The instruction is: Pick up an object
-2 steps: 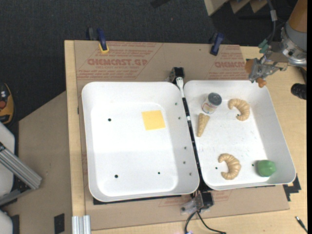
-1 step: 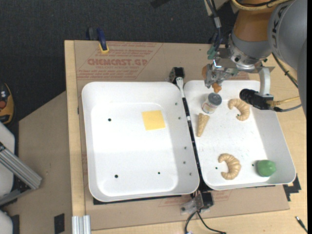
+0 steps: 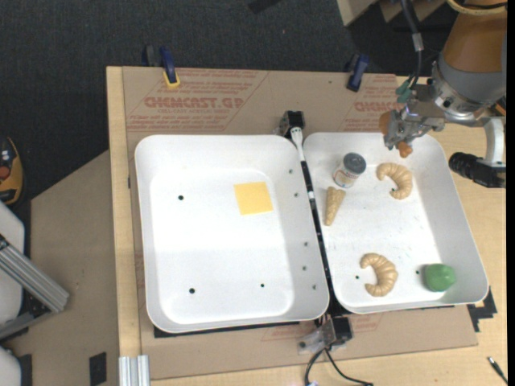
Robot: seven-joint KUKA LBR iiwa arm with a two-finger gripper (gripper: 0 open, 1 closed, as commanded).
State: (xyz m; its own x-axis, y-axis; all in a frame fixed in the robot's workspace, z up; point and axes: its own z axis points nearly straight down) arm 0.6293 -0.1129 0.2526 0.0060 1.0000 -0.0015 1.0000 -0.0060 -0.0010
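Observation:
My gripper (image 3: 401, 139) hangs over the far edge of the right bin (image 3: 463, 215), just above and right of a small grey-lidded jar (image 3: 351, 168). A croissant (image 3: 396, 179) lies just below the gripper. A tan cone (image 3: 333, 204) rests near the bin's left wall. A second croissant (image 3: 380, 273) and a green round object (image 3: 438, 277) sit near the front. A flat yellow square (image 3: 253, 198) lies in the left bin (image 3: 153, 215). A small orange-brown patch shows at the gripper's tip, and I cannot tell what it is.
The two bins meet along a black hinge strip (image 3: 310, 207). They stand on a cardboard sheet (image 3: 241, 95) held by blue clamps (image 3: 167, 64) at the back. A black fixture (image 3: 475, 167) juts in at the right of the bin.

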